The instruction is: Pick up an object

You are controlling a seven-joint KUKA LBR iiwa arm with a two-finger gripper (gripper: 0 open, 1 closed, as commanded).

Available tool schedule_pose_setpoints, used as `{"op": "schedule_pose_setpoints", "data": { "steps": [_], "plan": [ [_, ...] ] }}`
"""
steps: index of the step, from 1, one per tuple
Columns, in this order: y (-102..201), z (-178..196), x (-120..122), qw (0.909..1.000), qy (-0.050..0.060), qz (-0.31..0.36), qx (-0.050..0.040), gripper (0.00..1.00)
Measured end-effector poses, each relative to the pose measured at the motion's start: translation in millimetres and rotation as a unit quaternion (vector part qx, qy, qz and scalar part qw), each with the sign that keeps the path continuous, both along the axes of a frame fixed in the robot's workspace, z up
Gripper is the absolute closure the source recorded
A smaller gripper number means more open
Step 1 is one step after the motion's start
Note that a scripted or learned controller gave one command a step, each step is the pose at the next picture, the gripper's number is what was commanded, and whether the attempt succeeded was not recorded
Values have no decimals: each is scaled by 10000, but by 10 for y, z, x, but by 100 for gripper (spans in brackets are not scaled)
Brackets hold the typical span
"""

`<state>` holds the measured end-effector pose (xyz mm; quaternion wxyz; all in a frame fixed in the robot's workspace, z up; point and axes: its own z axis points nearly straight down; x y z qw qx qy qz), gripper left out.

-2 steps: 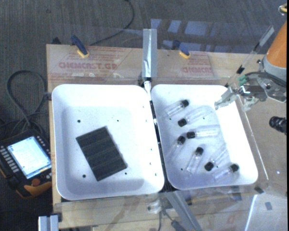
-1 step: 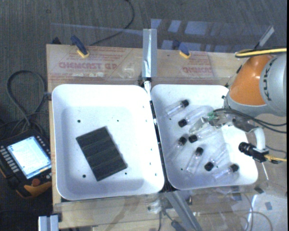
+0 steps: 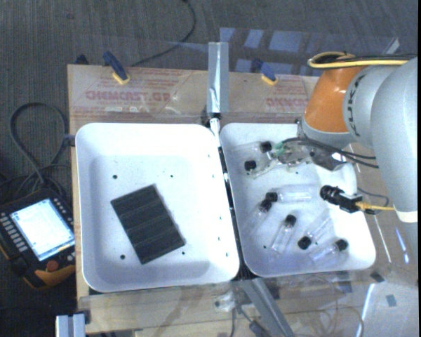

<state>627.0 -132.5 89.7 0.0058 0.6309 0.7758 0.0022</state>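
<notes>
Several clear vials with black caps lie scattered in the right bin [image 3: 361, 258]: one near the middle [image 3: 267, 202], one lower down [image 3: 288, 225], one by the front right corner [image 3: 337, 246], and two small ones toward the back [image 3: 250, 165]. My gripper [image 3: 289, 152] hangs over the back of this bin, below the orange band [image 3: 326, 107], close beside the rearmost vial cap [image 3: 266, 147]. The wrist hides how the gripper stands. A dark ribbed rectangular pad [image 3: 147, 223] lies flat in the left bin [image 3: 84, 188].
The grey arm [image 3: 400, 139] covers the right bin's far right side, with a black cable plug [image 3: 335, 196] hanging off it. A metal divider post [image 3: 216, 83] stands between the bins at the back. A teach pendant [image 3: 35, 234] lies left of the bench.
</notes>
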Motion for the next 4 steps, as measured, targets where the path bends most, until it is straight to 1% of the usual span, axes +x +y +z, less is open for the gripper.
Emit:
{"op": "schedule_pose_setpoints", "data": {
  "steps": [1,2,3,4],
  "plan": [
    [2,96,2,10000,-3,-1,2,100],
    [50,1462,343,9970,55,-766,5,100],
    [48,1461,342,9970,57,-767,1,0],
    [-100,575,-413,9961,74,-875,21,0]
  ]
}}
